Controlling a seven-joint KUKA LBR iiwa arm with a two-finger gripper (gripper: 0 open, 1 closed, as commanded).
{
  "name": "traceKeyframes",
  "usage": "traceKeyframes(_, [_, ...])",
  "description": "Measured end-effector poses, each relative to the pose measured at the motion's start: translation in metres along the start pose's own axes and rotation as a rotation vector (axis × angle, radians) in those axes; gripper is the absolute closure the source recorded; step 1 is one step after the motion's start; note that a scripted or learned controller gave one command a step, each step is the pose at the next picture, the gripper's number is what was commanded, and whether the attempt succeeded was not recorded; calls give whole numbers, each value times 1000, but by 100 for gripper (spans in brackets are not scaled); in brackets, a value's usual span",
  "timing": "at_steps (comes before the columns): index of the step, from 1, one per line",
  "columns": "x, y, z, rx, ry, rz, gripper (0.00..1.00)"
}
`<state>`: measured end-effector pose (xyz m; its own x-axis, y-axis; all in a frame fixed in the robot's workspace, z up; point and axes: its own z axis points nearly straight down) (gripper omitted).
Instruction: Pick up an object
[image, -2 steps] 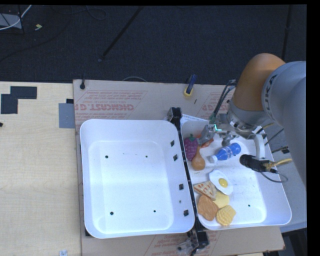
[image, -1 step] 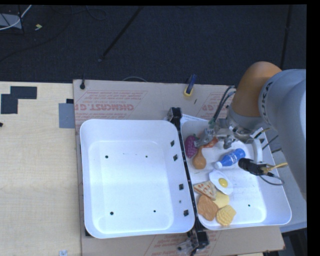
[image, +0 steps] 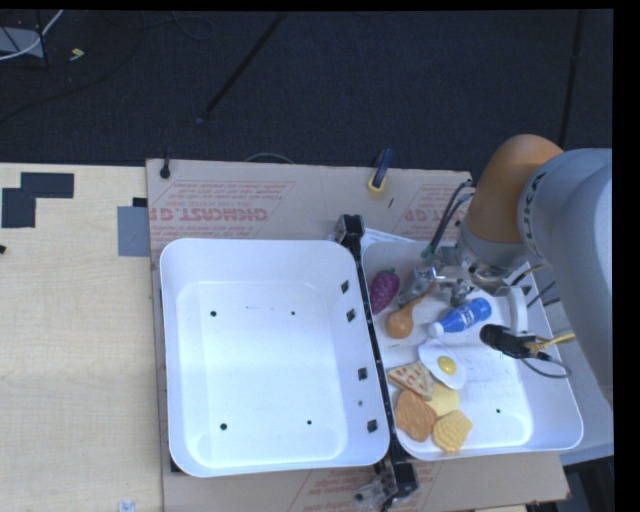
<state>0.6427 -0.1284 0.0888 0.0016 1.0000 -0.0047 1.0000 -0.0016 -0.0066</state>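
Here the jaws (image: 447, 283) hang low in the right white bin (image: 545, 425); whether they are parted I cannot tell. Just beside them lies a small blue plastic bottle (image: 462, 318), with a brown toy drumstick (image: 404, 318) and purple toy (image: 384, 290) leftward.

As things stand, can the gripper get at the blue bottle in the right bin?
Probably yes. The gripper hangs just above the blue bottle, whose upper side lies uncovered; only the fried egg crowds it from below.

Dark floor (image: 300, 80) behind pale bench (image: 70, 350)
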Motion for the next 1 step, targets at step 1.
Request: traceKeyframes(1, [-21,1,1,-6,4,0,0])
